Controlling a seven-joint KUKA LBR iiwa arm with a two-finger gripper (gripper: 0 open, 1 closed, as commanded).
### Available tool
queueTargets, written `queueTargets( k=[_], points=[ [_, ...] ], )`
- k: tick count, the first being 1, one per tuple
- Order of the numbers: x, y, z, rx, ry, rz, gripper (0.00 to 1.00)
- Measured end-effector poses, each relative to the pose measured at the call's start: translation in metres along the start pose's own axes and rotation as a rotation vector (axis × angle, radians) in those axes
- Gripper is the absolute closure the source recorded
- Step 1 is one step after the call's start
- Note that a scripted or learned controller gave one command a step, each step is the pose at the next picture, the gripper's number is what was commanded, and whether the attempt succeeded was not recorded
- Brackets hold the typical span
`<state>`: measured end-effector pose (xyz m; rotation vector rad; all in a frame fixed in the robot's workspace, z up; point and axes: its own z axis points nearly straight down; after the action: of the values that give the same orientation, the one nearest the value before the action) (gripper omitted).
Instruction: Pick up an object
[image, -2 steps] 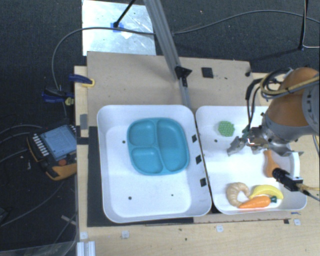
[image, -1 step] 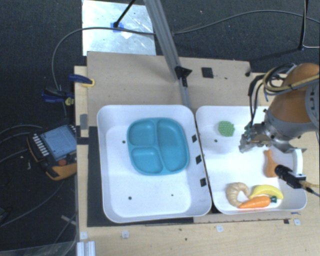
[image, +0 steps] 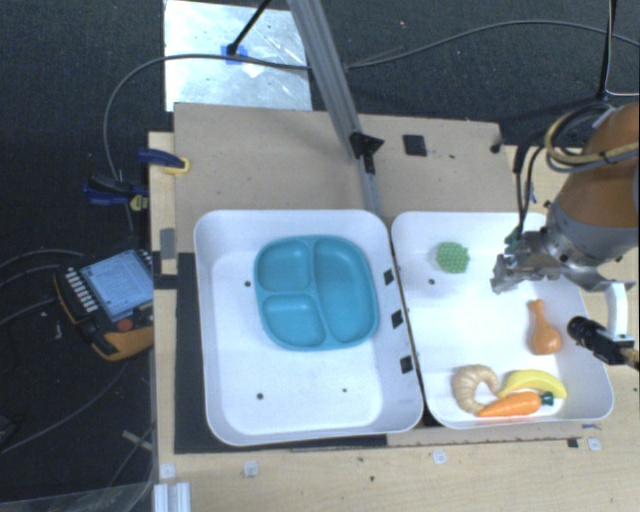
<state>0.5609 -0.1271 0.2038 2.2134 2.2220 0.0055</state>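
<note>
The counter (image: 300, 160) is carrying two white bins. The left bin (image: 230, 400) is holding a blue divided plate (image: 315, 292). The end effector (image: 515, 272) is hovering at 12 o'clock in the right bin (image: 450, 350); grip state cannot be told. A banana (image: 535, 381), carrot (image: 512, 404) and croissant (image: 472, 384) are lying at 6 o'clock, an orange toy (image: 542, 330) at 3, a green ball (image: 452, 257) at 11.
</note>
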Motion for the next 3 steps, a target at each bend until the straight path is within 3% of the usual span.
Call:
queueTargets(
  k=[1, 3],
  points=[
    [0.0, 0.001, 0.0, 0.004, 0.001, 0.001, 1.0],
    [0.092, -0.001, -0.018, 0.004, 0.004, -0.006, 1.0]
  ],
)
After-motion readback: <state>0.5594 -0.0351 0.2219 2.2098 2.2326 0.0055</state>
